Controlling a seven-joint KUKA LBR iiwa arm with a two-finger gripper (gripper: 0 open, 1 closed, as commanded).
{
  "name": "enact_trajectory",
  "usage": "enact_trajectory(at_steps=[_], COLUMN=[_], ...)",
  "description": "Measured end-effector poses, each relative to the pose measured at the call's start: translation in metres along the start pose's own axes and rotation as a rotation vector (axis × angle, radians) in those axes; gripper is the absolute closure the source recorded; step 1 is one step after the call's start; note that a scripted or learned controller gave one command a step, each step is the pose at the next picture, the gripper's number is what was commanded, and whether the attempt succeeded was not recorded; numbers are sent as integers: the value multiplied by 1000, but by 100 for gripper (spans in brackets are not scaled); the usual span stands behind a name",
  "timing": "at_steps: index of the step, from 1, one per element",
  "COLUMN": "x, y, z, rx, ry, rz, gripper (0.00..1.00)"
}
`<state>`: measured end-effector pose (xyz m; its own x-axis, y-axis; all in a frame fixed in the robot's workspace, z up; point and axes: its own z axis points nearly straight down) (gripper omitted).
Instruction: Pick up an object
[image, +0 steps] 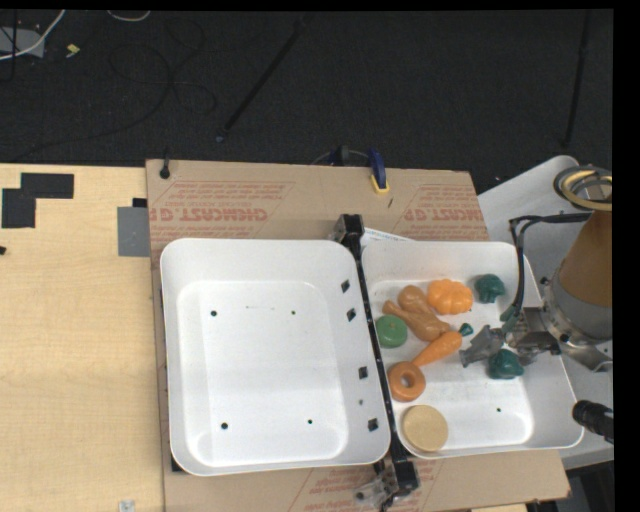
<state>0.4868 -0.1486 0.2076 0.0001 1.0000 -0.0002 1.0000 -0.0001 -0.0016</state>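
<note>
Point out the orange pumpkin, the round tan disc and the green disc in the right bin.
orange pumpkin (450, 295), camera view, middle of its top.
round tan disc (426, 428), camera view, centre of its flat face.
green disc (391, 331), camera view, centre of its upper face.

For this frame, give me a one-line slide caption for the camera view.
KUKA arm's tool low in the right bin beside an orange carrot and a dark green piece.

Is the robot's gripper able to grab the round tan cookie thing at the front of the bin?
Probably yes. The tan disc lies apart at the right bin's front, nothing on top, with the gripper close by.
</note>
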Motion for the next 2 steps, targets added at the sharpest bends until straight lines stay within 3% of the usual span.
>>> enact_trajectory(at_steps=[1, 2], x=[37, 52], y=[16, 77], z=[106, 113], rx=[-8, -13], ry=[0, -19], rz=[0, 4], gripper=[0, 0])
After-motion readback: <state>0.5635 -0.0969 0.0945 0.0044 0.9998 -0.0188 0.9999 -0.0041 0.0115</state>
